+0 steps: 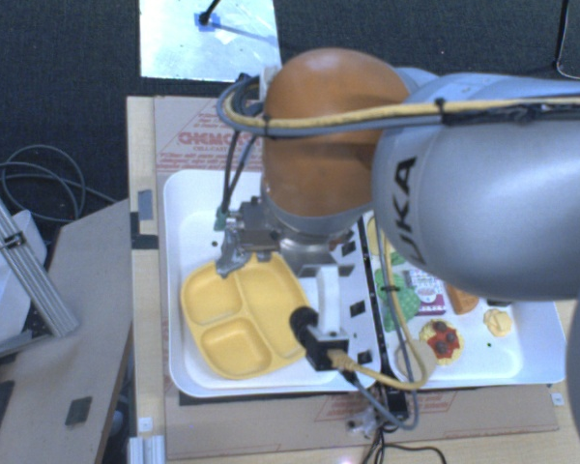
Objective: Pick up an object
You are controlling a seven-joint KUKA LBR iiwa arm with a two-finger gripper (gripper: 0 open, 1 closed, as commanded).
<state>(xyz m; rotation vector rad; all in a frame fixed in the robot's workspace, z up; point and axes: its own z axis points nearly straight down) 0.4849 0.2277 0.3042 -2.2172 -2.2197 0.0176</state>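
In the left bin (179, 259), yellow tray (237, 322) just under the claw (234, 254), grip state unclear.

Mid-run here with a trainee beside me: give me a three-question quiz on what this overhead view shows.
1. True or false: the yellow divided tray lies in the left bin.
2. Which bin holds the small pizza toy? A) left B) right
3. Fill in: the band above the arm's wrist is ____.

Key: 1 true; 2 B; 3 orange.
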